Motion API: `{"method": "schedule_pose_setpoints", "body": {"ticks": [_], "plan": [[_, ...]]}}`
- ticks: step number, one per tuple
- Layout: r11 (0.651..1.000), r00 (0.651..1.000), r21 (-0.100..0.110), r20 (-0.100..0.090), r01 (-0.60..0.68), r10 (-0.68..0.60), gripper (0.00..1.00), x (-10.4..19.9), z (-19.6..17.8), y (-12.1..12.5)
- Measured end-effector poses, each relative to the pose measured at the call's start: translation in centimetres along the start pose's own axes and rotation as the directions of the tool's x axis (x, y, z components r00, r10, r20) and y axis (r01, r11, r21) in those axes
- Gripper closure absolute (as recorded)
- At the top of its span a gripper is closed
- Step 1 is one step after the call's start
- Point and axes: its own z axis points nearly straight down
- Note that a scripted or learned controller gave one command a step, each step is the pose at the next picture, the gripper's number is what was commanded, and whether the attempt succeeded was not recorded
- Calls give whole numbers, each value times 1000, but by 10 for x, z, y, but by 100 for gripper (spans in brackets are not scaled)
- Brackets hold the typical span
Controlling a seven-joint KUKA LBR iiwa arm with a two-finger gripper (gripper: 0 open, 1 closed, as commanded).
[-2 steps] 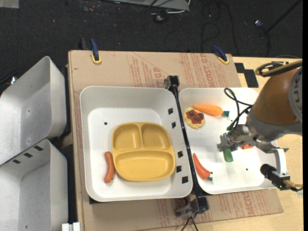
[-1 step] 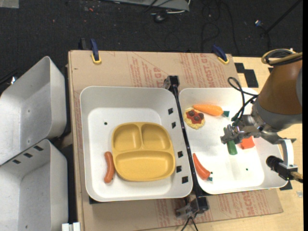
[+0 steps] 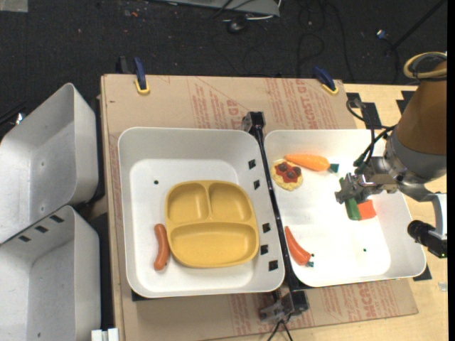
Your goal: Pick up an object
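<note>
Resting on the cardboard surface (image 3: 213, 98), two white bins sit side by side. A yellow divided plate (image 3: 211, 223) and a sausage (image 3: 161, 247) fill the left bin (image 3: 135, 190). Over the right bin (image 3: 398, 261), the jaws (image 3: 352, 190) hover just above a green-and-orange object (image 3: 360, 209); their spread cannot be told.

A yellow tray (image 3: 211, 223) and reddish sausage (image 3: 161, 246) lie in a white bin (image 3: 135, 148).

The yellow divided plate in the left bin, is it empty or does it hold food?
Empty. The yellow plate shows three bare compartments; the sausage lies beside it on the left bin floor.
</note>
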Motion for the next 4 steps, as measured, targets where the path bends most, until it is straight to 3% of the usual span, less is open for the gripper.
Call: {"method": "schedule_pose_setpoints", "body": {"ticks": [2,4], "plan": [[1000,1000,5,-3,5,-5,100,123,13,30],[1000,1000,4,-3,3,-3,100,216,23,57]]}}
